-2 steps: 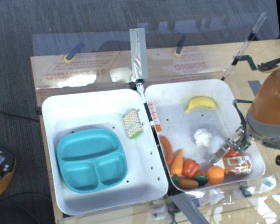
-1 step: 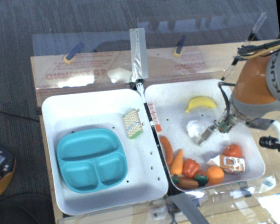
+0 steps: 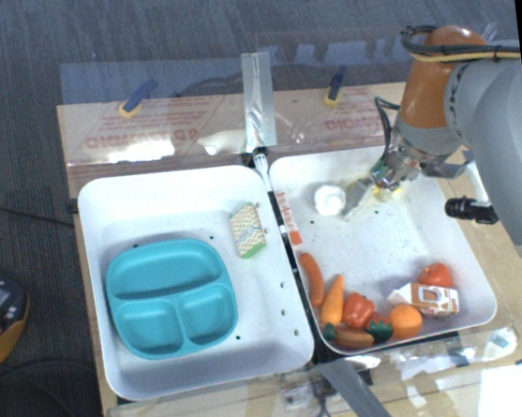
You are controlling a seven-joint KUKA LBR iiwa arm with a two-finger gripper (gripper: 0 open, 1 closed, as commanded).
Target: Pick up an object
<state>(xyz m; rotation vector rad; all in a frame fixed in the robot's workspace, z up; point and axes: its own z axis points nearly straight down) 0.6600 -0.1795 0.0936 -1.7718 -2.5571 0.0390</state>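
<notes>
Two white bins [image 3: 206, 375] are seen; the gripper [image 3: 382, 181] is lowered beside a white ball [image 3: 329, 200], its grip state undeterminable.

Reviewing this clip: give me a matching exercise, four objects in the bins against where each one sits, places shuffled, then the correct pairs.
Objects:
1. teal divided tray
2. sponge
3. white ball
4. orange carton

Places:
A. right bin, far part, beside the end effector
B. left bin, near its right wall
C. right bin, near right corner
D. left bin, left and middle

Pairs: 1-D, 2-B, 3-A, 4-C
</notes>
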